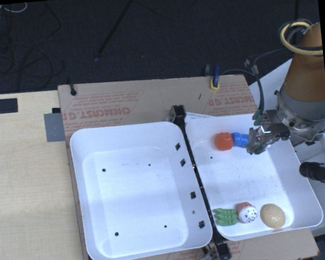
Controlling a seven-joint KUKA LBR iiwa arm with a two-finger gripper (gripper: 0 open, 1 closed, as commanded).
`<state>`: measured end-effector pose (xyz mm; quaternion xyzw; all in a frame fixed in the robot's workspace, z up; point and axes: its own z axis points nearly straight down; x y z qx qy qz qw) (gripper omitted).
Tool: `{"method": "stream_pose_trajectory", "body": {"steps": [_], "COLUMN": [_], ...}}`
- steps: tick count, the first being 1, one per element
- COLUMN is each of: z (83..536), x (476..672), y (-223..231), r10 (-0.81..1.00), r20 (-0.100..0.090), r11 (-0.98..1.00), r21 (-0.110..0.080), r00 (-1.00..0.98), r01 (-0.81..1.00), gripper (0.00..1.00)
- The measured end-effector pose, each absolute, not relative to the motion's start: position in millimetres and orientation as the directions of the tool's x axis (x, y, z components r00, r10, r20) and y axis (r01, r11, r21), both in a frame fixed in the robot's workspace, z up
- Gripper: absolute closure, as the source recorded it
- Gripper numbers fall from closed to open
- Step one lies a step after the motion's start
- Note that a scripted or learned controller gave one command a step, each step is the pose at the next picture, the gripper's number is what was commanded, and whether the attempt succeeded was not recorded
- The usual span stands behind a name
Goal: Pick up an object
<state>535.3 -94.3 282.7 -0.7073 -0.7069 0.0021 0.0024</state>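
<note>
Blue object (240, 139) is seen at the right bin's (288, 223) twelve o'clock, touching an orange piece (223, 141) at its nine o'clock. At its three o'clock the gripper (256, 144) is poised; closure cannot be told. Both could be nudged aside together.

arm (307, 76): cut off at the 3 o'clock edge; upper links out of frame.
gripper (256, 145): dark and small; finger gap too indistinct to read.
blue object (241, 139): its 3 o'clock end hidden behind the gripper; shape unclear.
orange object (223, 141): touches the blue piece; one item or two, cannot tell.
white round object (247, 212): red and dark markings too small to make out.
green object (225, 216): blurred; kind undetermined.
black clamp (213, 258): at 6 o'clock, partly cut by the bottom edge.
cardboard lettering (100, 112): upside down, partly covered by the left bin (88, 141).
</note>
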Motion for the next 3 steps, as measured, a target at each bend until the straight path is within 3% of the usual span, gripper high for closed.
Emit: {"method": "stream_pose_trajectory", "body": {"steps": [1,2,3], "z": [334.9,383.8,284.6], "x": [513.7,474.6,475.3], "y": [-117.4,-144.2,-120.6], "r10": [1.0,1.0,1.0], "r20": [-0.001,-0.001,0.003], "r11": [-0.001,-0.002,0.001], "r21": [0.001,0.002,-0.01], "r00": [0.001,0.002,-0.001], "r01": [1.0,1.0,1.0], "gripper": [1.0,1.0,1.0]}}
